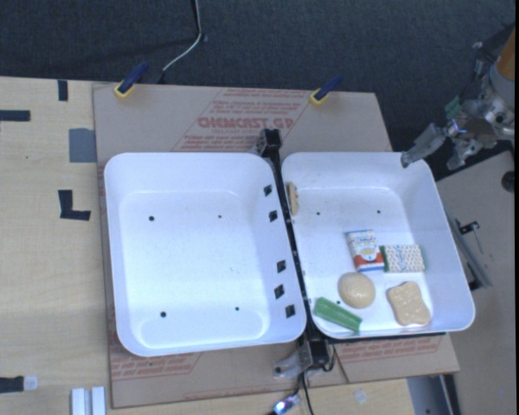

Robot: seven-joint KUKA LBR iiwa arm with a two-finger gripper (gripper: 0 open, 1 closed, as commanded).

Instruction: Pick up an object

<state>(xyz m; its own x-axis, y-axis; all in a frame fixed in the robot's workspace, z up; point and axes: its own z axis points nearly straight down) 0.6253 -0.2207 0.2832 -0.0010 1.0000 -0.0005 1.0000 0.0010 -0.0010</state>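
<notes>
Objects clustered in the right bin's [432,197] near right corner: round bun [356,290], green bar [337,315], tan biscuit [409,303], small carton [362,249], patterned packet [403,258], gripper [432,143] over that bin's far right corner, holding nothing, left bin [121,232] alongside.

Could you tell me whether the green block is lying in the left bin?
No, the green block lies in the right bin, at its front edge beside the round beige object.

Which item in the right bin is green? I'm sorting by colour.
The green block at the right bin's near-left corner; its neighbours there are beige, tan, or white with print.
</notes>
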